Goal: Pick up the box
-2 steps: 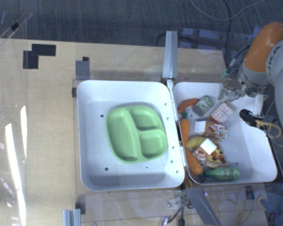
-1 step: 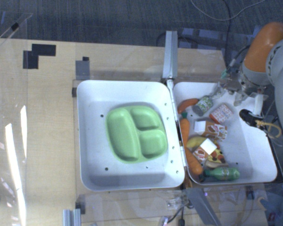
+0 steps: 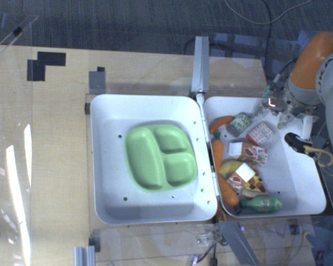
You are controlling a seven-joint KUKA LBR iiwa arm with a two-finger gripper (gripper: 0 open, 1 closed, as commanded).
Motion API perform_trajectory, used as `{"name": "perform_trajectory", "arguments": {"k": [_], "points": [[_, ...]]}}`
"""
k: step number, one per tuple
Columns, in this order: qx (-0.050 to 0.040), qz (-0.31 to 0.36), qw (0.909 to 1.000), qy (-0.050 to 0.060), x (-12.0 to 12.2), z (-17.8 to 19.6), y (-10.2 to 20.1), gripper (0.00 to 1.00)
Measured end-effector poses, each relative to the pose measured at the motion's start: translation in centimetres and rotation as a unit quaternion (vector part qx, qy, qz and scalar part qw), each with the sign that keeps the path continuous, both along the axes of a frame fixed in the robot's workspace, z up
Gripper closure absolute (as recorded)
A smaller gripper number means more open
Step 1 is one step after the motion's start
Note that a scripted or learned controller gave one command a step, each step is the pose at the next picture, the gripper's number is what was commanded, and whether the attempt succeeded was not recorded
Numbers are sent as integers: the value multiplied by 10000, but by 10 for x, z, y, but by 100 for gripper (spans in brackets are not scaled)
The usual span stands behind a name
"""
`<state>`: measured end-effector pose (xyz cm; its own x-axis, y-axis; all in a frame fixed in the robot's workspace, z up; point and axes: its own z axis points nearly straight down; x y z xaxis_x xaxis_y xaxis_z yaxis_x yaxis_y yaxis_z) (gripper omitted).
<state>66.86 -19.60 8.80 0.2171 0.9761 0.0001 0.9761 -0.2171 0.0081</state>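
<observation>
As the arm [image 3: 321,65] reaches in from the 3 o'clock side of the view, its orange band sits high at about 2 o'clock of the right bin [image 3: 299,190]. The grey wrist below the band bends down toward the bin's far corner. The gripper [image 3: 278,107] hangs over the rim region of this bin at about 1 o'clock, among some metal parts and thin wires. Whether it is spread or closed I cannot tell, because the shapes there are small and blurred. No object is seen inside it.

The box [image 3: 261,133] lies in the right bin, at about 12 o'clock from the bin's middle and just at 7 o'clock from the gripper, near it, but contact is not clear. It is a small box with a red face and pale edges, lying flat and turned a little askew.

Around it is a crowded heap. A grey-green packet [image 3: 240,122] lies at its 10 o'clock and a patterned little carton [image 3: 256,155] at its 6 o'clock. A long carrot [image 3: 223,179] lies along the bin's 9 o'clock wall, and a green bottle [image 3: 261,204] rests at 6 o'clock of the bin.

The left bin [image 3: 108,165] carries a green divided tray [image 3: 161,157] in its middle — well apart from the arm.
</observation>
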Motion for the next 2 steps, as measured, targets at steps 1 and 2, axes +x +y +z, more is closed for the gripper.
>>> {"name": "perform_trajectory", "arguments": {"k": [1, 2], "points": [[-12, 21, 10000, -38, 3, 14, 1, 100], [-13, 24, 10000, -37, 3, 14, 1, 0]]}}
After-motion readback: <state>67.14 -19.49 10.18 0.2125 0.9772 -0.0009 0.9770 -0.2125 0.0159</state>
